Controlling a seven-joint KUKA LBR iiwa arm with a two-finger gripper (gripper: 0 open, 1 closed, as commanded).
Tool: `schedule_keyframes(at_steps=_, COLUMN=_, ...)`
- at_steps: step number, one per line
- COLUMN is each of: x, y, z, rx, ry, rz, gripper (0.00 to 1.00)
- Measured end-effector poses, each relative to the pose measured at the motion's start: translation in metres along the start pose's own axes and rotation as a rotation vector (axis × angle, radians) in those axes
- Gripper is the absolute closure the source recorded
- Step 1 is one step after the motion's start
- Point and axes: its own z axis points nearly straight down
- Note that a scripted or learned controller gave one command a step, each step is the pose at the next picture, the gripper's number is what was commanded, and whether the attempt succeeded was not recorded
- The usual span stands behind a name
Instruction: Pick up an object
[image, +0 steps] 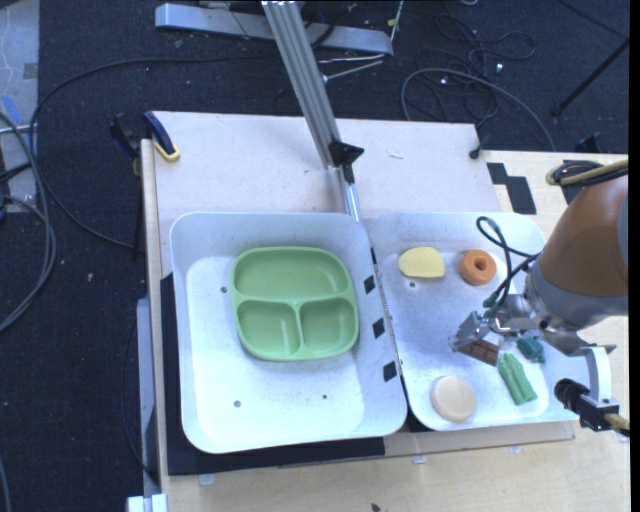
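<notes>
Right bin (420, 235): gripper (478, 342) low over a brown piece (484, 351), finger state unreadable; green block (517, 379) at 4 o'clock, cream disc (454, 398) at 7; open floor leftward.

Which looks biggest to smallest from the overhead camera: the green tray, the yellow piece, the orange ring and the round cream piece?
1. green tray, by far the largest.
2. yellow piece and round cream piece, too alike to rank.
3. orange ring, the smallest.
</notes>
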Motion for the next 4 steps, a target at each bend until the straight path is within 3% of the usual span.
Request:
schedule_keyframes(at_steps=1, x=0.008, y=-0.002, z=-0.047, rx=0.0, ry=0.0, rz=-0.002, gripper=1.0)
schedule_keyframes(at_steps=2, x=0.008, y=-0.001, z=-0.064, rx=0.002, ry=0.0, rz=-0.002, gripper=1.0)
schedule_keyframes(at_steps=4, x=0.104, y=0.043, z=-0.064, rx=0.003, ry=0.002, rz=-0.006, gripper=1.0)
